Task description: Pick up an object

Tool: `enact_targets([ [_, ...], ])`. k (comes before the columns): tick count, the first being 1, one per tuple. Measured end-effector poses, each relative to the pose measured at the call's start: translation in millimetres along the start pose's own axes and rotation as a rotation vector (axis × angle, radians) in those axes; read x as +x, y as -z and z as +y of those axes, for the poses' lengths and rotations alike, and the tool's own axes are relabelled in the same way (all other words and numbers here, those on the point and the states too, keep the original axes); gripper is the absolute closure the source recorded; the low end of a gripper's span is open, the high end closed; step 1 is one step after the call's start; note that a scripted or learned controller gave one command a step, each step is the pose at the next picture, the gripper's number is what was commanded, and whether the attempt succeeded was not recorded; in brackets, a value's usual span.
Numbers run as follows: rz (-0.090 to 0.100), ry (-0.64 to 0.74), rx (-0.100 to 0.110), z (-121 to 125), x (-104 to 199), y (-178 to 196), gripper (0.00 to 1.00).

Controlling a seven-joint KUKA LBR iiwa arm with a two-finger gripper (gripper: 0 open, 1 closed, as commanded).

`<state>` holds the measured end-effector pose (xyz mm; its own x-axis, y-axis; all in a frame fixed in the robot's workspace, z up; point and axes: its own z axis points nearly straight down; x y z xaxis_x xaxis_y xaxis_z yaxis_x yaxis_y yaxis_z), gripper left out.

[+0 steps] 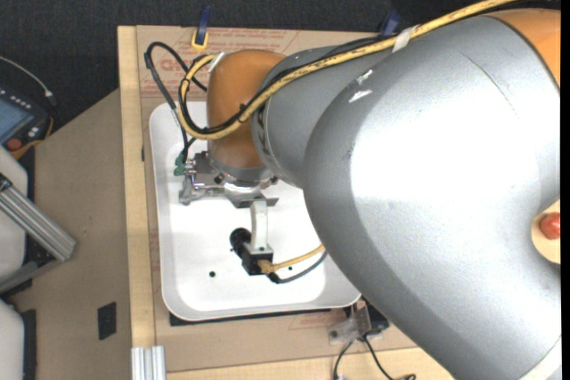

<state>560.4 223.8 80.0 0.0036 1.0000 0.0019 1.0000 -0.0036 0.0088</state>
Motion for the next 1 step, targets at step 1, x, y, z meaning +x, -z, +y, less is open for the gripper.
enact_targets([
  [1, -0.002, -0.002, 0.005, -40.9, -56.3, 99.8, 0.0],
])
